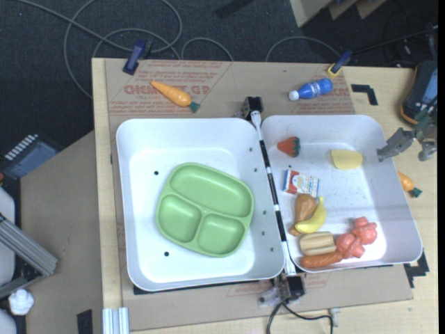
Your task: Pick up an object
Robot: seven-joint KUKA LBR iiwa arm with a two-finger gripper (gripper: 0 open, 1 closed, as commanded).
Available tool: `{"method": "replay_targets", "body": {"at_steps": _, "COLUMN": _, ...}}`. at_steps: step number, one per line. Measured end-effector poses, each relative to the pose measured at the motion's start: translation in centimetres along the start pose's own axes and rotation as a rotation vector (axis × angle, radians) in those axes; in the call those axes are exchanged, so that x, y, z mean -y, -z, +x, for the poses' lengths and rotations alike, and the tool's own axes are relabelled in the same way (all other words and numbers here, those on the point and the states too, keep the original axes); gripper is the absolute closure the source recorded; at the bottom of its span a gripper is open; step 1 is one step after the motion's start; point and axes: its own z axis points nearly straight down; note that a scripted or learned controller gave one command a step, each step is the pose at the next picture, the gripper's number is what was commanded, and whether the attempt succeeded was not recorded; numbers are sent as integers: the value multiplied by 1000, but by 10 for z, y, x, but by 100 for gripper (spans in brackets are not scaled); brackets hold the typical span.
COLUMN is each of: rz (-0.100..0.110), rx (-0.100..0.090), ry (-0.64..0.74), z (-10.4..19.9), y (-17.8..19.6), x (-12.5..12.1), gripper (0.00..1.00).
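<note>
1. Gripper (407,149): hangs at the far right rim of the right bin (361,125), fingers spread apart with nothing between them.
2. Nearest candidate: a yellow piece (346,159), alone on bare bin floor just left of the gripper, well apart from everything else. Looks the easiest target.
3. Other candidates in the same bin: a strawberry (289,145) far left; a small carton (300,183) lying flat near the divider; nearer, a packed heap of brown piece (304,204), banana (313,218), bun (316,242), orange sausage (321,259) and pink cluster (358,235), touching one another.
4. Left bin (132,145): holds a green divided plate (204,209). Wide and shallow, probably hard to pinch.
5. Outside the bins on the bench: a carrot (174,93), a blue bottle (311,90) and a small orange item (405,183) by the right rim. Likely out of play.
6. Risk, rim strike: so close to the bin wall, could catch a finger on the rim if lowered straight down.
7. Risk, slip: smooth and rounded, so the yellow piece may squirt out sideways if closed on off-centre or too high.
8. Risk, heap: may wedge against two items at once there, push them apart, or lift one that drops off.
9. Risk, carton: too flat to get under; likely to close on air.
10. Judged progress: nothing picked up yet; approach and grasp both to come.
</note>
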Motion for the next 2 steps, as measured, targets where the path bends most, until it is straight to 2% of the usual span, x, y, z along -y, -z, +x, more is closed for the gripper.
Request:
{"method": "replay_targets", "body": {"at_steps": 1, "rz": 4, "rx": -2, "ry": 0, "z": 50, "y": -119, "x": 31, "gripper": 0}}
{"method": "replay_targets", "body": {"at_steps": 2, "rz": 2, "rx": -2, "ry": 1, "z": 115, "y": -186, "x": 7, "gripper": 0}}
